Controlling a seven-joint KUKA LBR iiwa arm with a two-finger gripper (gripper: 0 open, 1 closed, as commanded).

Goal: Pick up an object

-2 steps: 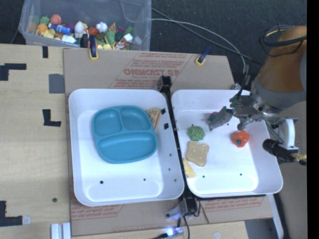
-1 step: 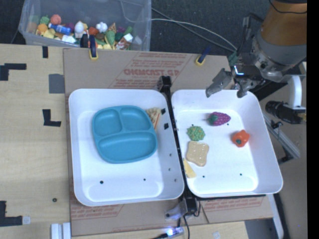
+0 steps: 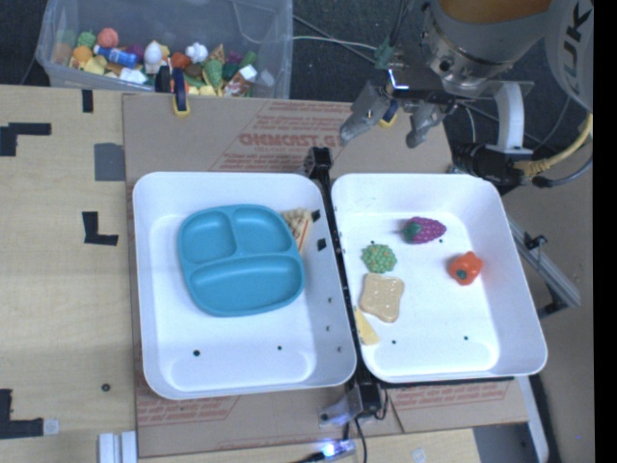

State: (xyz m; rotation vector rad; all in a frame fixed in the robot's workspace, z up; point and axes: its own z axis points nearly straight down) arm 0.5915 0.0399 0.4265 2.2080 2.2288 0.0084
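My gripper [image 3: 392,126] hangs high above the far edge of the right bin [image 3: 501,355], open, with nothing between its two fingers. Below it in that bin lie purple grapes [image 3: 424,229], a green broccoli piece [image 3: 379,257], a slice of toast [image 3: 382,297], a red pepper [image 3: 464,268] and a yellow wedge [image 3: 365,330] against the left wall. The left bin [image 3: 231,369] holds a blue divided plate [image 3: 241,258] with a waffle-like piece [image 3: 299,224] leaning at its right rim.
A clear tub [image 3: 164,41] of small toys stands at the back left, beyond the bins. Both bins rest on cardboard [image 3: 280,133] on the wooden bench. Cables and a bracket sit to the right of the right bin.
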